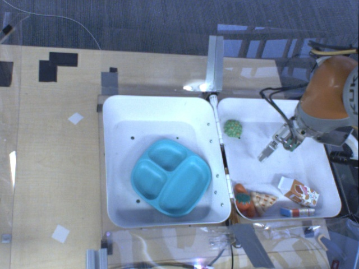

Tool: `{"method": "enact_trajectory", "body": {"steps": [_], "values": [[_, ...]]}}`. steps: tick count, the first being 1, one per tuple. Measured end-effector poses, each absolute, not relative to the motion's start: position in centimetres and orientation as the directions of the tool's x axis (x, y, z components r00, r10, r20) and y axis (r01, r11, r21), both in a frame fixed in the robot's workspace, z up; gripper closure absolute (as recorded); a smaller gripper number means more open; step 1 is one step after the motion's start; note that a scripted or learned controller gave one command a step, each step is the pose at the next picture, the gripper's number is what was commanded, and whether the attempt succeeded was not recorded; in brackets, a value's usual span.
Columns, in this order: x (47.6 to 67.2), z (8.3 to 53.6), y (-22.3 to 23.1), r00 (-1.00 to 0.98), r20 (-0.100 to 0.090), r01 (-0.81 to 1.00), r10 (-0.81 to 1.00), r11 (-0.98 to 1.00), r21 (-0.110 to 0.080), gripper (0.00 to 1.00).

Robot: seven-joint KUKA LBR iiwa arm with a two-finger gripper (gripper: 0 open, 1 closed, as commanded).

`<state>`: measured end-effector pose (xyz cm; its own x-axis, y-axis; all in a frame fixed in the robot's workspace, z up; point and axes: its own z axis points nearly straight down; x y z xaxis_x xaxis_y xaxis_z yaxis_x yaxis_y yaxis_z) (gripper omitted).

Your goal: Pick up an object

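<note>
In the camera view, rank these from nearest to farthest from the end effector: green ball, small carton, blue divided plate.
End effector is over the right bin.
1. Green ball, up and to its left in the right bin; the small carton, below and to its right near that bin's front, is too close to call.
2. Blue divided plate, in the left bin, is plainly farthest.

Blue divided plate [171,176]; green ball [233,129]; white bins [112,150].

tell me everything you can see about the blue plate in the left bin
The blue plate is a rounded, light blue divided dish that looks like plastic, with three compartments: two smaller ones and one larger. It lies flat and right side up on the floor of the left bin, turned at an angle, toward the near side. Nothing rests in it.
</note>
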<state>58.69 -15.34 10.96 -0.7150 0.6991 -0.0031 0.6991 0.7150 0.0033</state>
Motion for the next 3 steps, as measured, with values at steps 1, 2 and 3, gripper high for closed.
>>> {"method": "enact_trajectory", "body": {"steps": [1,2,3], "values": [[51.0,11.0,-11.5,-0.739,0.001,0.673,0.673,0.739,0.001,0.0],[51.1,11.8,-11.4,-0.736,0.001,0.677,0.677,0.736,0.003,1.0],[56.0,18.3,-7.8,-0.733,-0.002,0.681,0.681,0.733,0.003,1.0]]}}
